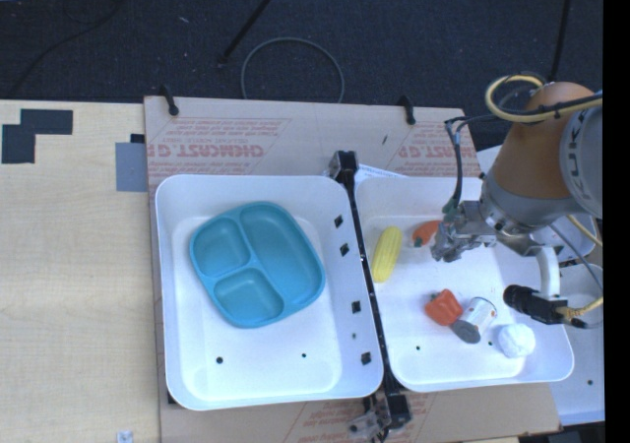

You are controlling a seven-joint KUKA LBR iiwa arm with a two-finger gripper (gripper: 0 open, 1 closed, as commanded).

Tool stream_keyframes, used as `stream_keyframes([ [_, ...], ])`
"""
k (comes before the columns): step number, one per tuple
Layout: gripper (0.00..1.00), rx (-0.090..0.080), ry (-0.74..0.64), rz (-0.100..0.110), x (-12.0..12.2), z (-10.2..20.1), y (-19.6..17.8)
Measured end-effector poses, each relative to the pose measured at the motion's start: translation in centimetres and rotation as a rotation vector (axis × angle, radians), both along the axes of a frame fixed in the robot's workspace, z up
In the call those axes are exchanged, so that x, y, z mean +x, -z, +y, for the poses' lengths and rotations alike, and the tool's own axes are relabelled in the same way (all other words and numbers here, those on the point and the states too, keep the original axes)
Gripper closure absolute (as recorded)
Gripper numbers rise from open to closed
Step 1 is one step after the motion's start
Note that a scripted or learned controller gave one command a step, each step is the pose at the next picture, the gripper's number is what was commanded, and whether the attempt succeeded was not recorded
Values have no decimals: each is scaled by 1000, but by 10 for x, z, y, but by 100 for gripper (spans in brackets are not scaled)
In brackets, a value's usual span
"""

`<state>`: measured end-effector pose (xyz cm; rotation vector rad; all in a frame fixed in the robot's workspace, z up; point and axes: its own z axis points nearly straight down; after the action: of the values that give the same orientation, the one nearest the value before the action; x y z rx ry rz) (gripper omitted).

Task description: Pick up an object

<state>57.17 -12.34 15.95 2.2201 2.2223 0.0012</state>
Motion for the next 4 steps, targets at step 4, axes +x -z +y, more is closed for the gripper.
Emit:
stream_keyframes([
  [4, 100, 1, -2, 3, 20, 79, -104],
])
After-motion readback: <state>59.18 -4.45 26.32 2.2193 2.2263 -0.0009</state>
